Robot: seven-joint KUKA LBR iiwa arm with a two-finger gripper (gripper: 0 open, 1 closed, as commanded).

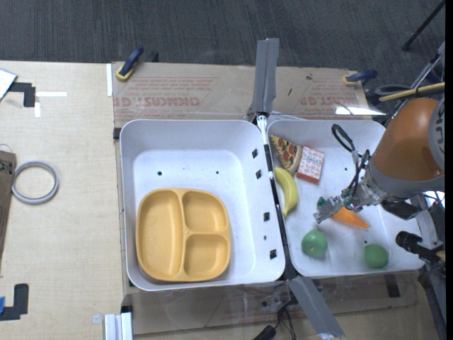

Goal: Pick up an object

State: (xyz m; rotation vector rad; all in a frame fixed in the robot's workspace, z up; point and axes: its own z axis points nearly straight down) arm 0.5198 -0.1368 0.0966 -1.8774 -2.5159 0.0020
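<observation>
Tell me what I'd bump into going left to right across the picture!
Tape roll → yellow plate → banana → green apple → robot's hand → orange carrot → green lime.

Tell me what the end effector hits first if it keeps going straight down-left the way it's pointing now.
Probably the green apple, just below-left of the end effector; the carrot lies beside it. Depth is unclear from this slanted view.

Left bench surface: roll of grey tape (34,182) lying flat, black brackets (25,93) near the far and near edges. Cardboard sheet (184,95) behind the bins, held by blue clamps (130,62).
</observation>
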